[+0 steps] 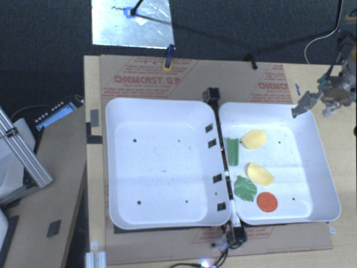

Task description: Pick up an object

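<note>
We count five things in the right bin (pixel 312 149): two yellow pieces (pixel 254 139), two green pieces (pixel 232 151), one red disc (pixel 267 202). The pincer (pixel 312 106) hangs released above that bin's far corner, grasping nothing.

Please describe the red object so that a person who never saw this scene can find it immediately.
Look in the right bin of the two white bins, toward its near edge. The red disc lies there, right of a green piece and below a yellow piece. It alone is red and round.
</note>
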`<state>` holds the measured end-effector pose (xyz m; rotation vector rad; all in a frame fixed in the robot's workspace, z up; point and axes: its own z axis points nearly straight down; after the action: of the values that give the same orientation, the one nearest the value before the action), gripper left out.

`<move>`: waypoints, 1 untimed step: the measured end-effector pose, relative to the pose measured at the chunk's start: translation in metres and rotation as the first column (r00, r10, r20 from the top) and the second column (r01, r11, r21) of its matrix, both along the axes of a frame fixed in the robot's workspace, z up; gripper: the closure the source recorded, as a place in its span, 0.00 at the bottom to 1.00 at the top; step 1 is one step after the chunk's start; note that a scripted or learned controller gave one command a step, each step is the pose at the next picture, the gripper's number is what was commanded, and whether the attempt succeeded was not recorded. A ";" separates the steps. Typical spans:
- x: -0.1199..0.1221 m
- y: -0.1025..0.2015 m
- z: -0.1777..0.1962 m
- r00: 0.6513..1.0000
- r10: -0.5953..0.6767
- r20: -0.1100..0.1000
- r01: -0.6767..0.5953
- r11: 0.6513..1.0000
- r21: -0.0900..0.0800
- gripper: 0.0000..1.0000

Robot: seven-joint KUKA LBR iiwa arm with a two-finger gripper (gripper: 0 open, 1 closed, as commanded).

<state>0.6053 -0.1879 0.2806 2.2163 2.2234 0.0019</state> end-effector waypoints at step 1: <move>0.001 0.000 0.011 1.000 0.004 0.004 -0.004 1.000 -0.001 1.00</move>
<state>0.6062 -0.1879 0.2921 2.2098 2.2255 0.0053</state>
